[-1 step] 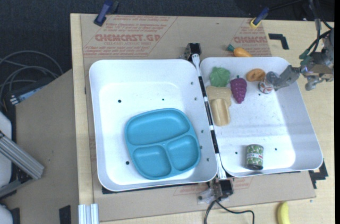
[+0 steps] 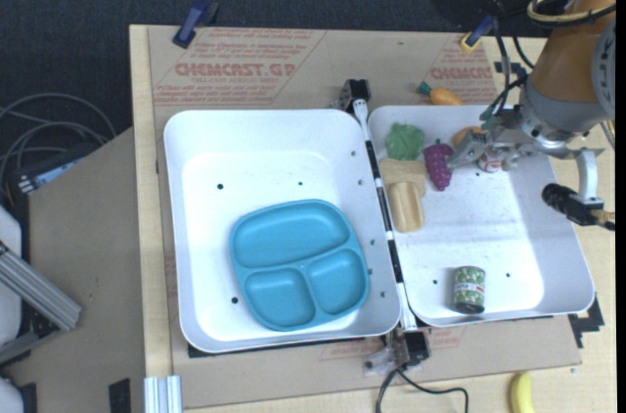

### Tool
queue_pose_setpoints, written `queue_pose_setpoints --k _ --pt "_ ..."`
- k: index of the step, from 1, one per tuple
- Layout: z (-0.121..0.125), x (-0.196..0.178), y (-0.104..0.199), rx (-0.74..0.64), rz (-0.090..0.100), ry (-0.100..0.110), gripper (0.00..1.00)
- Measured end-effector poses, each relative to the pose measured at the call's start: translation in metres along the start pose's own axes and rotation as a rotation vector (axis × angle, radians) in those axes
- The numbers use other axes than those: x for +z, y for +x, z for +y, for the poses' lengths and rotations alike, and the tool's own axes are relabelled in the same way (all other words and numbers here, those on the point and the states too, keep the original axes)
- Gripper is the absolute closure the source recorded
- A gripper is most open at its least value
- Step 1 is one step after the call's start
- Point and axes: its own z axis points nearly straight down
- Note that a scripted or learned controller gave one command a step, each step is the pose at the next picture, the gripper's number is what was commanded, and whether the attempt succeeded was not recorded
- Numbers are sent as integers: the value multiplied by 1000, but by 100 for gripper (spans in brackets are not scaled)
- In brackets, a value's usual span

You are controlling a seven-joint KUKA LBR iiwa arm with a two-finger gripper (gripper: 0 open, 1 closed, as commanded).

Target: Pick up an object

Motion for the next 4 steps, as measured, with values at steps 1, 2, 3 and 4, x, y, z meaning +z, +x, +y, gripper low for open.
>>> queue_pose_setpoints --k 1,2,3,4 --pt "34 27 -10 3 0 -1 0" --pt "39 32 -23 5 0 11 0" --pt "44 34 -14 10 -8 21 0" --pt "45 34 -5 8 -8 20 0"
